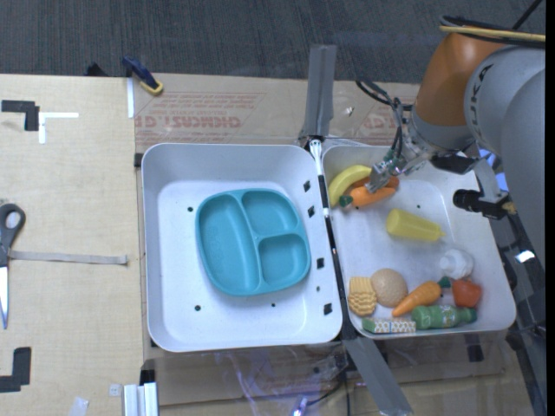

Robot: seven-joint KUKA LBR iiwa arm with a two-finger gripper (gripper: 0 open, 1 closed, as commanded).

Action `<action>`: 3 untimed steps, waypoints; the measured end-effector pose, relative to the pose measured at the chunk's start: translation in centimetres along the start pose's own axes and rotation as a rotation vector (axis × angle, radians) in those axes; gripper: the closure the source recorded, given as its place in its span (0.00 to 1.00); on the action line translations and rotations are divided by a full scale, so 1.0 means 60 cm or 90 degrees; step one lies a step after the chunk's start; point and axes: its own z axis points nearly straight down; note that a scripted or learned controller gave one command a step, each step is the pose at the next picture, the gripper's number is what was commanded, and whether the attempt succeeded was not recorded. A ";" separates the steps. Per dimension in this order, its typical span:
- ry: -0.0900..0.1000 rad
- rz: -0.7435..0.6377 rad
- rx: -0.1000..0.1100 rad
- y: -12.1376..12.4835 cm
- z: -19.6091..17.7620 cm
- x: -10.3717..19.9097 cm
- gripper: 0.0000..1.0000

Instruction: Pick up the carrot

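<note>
Carrot (371, 195) slanted, green end lower-left

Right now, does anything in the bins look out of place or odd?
Nothing looks spilled or damaged. One oddity: two carrots lie in the right bin. The gripper is down at the upper carrot, beside the banana; a second carrot lies lower down, among the other food. The blue plate sits in the left bin.
</note>
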 end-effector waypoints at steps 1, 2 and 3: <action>-0.002 -0.003 -0.001 0.002 -0.017 0.000 1.00; -0.002 -0.002 -0.001 0.002 -0.017 0.000 0.00; 0.001 0.121 -0.001 -0.075 0.040 0.034 0.00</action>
